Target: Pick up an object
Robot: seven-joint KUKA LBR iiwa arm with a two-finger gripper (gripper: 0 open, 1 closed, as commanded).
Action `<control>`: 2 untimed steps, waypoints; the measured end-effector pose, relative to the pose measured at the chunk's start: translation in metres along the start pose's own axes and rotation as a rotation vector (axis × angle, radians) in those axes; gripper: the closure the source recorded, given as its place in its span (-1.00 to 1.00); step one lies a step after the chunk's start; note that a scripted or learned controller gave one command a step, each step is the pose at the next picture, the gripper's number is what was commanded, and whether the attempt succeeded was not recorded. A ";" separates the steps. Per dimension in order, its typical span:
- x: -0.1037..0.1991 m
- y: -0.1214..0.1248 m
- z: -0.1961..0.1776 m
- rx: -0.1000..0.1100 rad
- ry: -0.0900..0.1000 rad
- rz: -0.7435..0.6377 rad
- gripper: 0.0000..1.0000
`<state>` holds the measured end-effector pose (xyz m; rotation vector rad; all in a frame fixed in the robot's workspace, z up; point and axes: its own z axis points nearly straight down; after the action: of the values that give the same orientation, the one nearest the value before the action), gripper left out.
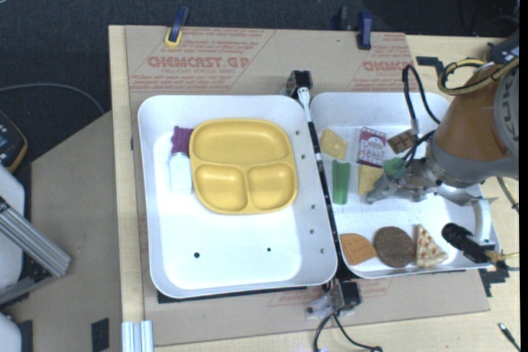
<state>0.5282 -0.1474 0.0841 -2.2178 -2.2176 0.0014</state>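
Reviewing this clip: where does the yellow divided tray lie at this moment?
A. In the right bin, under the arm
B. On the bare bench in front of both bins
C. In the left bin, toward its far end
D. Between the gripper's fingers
C. The yellow divided tray lies flat in the left bin, in its far half, while the gripper is over the right bin, well apart from it.

The arm (487, 136) is grey with 1 broad orange band and black cables looped above it.
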 end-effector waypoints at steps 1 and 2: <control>-0.001 0.000 -0.011 -0.003 -0.002 0.002 1.00; -0.011 0.004 -0.069 -0.011 -0.006 0.000 1.00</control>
<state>0.5320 -0.1582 0.1528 -2.2270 -2.2263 -0.0041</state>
